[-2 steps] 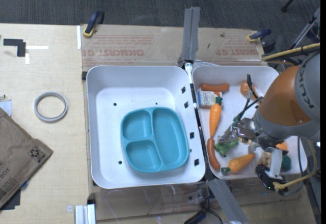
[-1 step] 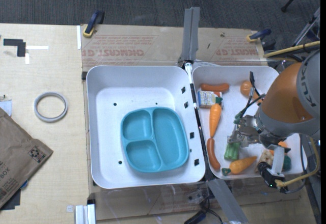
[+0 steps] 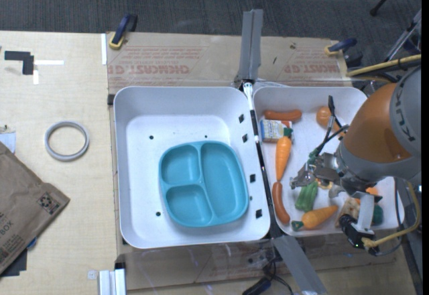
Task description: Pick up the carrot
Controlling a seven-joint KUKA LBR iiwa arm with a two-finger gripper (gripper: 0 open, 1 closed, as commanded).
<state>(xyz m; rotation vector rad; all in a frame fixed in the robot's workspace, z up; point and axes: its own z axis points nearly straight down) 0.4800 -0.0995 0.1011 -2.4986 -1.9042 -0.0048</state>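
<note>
The gripper (image 3: 310, 175) hangs low over the right bin (image 3: 305, 94), and I cannot tell whether it is open or closed, because its metal parts merge with the toys under it. Nothing is visibly held. From the gripper, the carrot (image 3: 283, 157) lies near, at about ten o'clock, its thick end toward twelve o'clock and its tip toward six. A green vegetable (image 3: 307, 195) sits just below the gripper at six o'clock, and a second orange piece (image 3: 318, 217) lies further in the same direction. At nine o'clock, well apart, the left bin (image 3: 134, 173) holds a blue divided plate (image 3: 203, 183). I judge the pick as not yet done: the carrot rests on the bin floor.
</note>
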